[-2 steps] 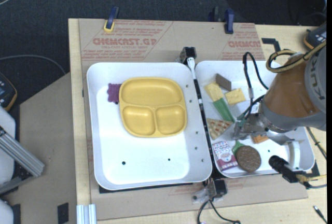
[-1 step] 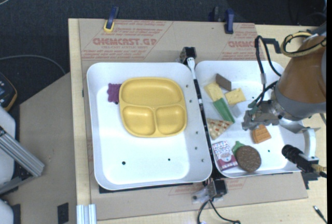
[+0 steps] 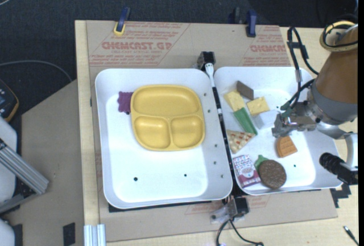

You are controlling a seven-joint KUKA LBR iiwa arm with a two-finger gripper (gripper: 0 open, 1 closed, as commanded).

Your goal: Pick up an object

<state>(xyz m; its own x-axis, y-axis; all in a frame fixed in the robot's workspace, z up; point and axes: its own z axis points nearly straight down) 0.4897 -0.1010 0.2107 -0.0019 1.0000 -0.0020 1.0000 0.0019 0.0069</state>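
Note:
My gripper [image 3: 288, 126] hangs low over the right bin [image 3: 307, 81], near its right side. Directly below it in the view lies an orange bread-like piece [image 3: 286, 147], close to the gripper tip; I cannot tell whether they touch. The same bin holds a brown block [image 3: 245, 90], two yellow cheese pieces [image 3: 234, 101] [image 3: 257, 106], a green stick [image 3: 245, 121], a pizza slice [image 3: 239, 139], a pink and white packet [image 3: 243, 166] and a round brown patty [image 3: 272, 173]. Nothing is visibly held.
The left bin [image 3: 114, 142] carries a yellow divided plate [image 3: 167, 116] with a purple item [image 3: 124, 101] at its left rim. The arm's grey body and orange band [image 3: 340, 77] cover the right bin's right edge. Cables [image 3: 296, 51] run along the arm.

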